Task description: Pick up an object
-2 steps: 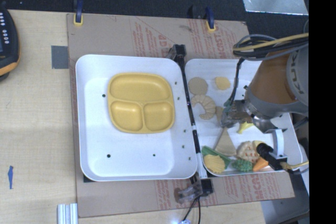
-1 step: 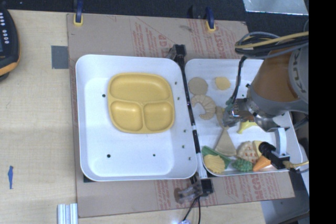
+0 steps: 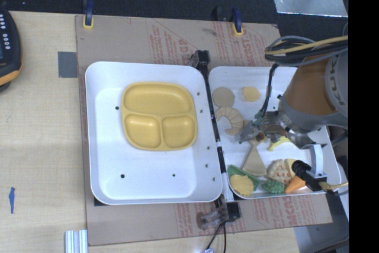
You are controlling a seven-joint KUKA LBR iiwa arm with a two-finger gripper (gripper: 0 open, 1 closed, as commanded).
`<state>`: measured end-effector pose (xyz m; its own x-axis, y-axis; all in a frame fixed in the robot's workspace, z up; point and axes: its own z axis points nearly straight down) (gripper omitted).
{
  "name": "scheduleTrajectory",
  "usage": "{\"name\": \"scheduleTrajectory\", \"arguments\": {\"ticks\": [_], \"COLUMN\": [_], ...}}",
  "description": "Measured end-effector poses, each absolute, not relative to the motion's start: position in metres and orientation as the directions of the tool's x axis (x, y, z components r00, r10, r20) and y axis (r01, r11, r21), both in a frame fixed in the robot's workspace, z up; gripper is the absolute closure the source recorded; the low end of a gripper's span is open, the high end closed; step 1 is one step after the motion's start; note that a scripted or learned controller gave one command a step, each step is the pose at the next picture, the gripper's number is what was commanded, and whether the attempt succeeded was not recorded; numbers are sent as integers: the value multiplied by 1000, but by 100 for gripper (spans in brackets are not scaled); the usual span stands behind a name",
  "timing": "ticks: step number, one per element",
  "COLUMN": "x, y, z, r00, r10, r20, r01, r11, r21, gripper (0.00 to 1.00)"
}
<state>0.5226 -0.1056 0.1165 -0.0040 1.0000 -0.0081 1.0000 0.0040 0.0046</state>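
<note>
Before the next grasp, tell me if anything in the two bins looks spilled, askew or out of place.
Nothing stands out. The yellow divided plate lies flat in the left bin, a little askew to its walls. The toy food is loosely jumbled inside the right bin, none over the rim. The tool is low among the pieces.

The claw (image 3: 253, 132) hangs low over the right bin (image 3: 228, 77), just right of a ridged tan piece (image 3: 232, 118). A round cookie (image 3: 223, 96) and a small yellow disc (image 3: 251, 93) lie above it. Below it sit a tan wedge (image 3: 254, 161), a corn cob (image 3: 241, 185), broccoli (image 3: 273, 186) and a carrot (image 3: 294, 185). Far left, a yellow tray (image 3: 159, 114) rests in the left bin (image 3: 106, 181).
</note>
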Motion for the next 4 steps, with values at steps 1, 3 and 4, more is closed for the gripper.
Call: {"name": "scheduleTrajectory", "arguments": {"ticks": [1,3,4], "x": [585,478,517], "y": [-99,-120,-127], "z": [96,97,96], "r00": [-6,-2,-4], "r10": [1000,1000,1000], "r20": [0,-2,1], "r01": [1000,1000,1000], "r11": [6,2,4], "r21": [5,11,5], "gripper": [0,0,0]}}
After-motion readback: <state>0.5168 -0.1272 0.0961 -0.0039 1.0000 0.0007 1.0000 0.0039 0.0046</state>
